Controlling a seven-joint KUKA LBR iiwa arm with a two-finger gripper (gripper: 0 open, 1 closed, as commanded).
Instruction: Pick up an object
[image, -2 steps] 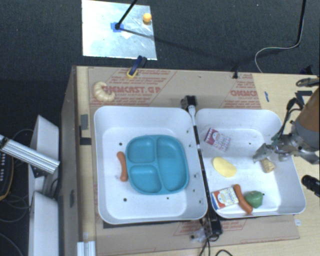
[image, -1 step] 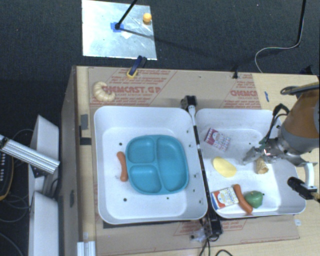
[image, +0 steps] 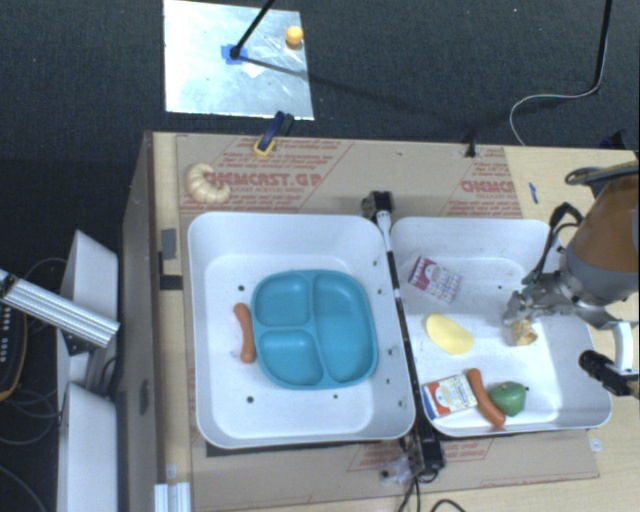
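The bench (image: 300, 175) is a cardboard-faced board printed with red lettering, standing on dark carpet, and it carries the two white bins side by side. The left bin (image: 215, 300) holds a blue divided plate (image: 313, 328) at its centre, with a small sausage (image: 245, 332) lying just beside the plate toward the bin's left wall. The arm (image: 605, 245) reaches over the right bin (image: 480, 235) from its right edge, lowered so the gripper (image: 527, 308) sits just above a small tan lump (image: 524, 333) near that edge, probably the object being tried for. Whether its fingers are spread or closed cannot be told, and nothing is seen between them. Other candidates lie loose in this bin: a red-and-white packet (image: 434, 279) toward the back, a yellow lemon-like piece (image: 449, 334) at the centre, and along the front edge a second packet (image: 448, 396), another sausage (image: 487, 399) and a green piece (image: 509, 397) touching it.
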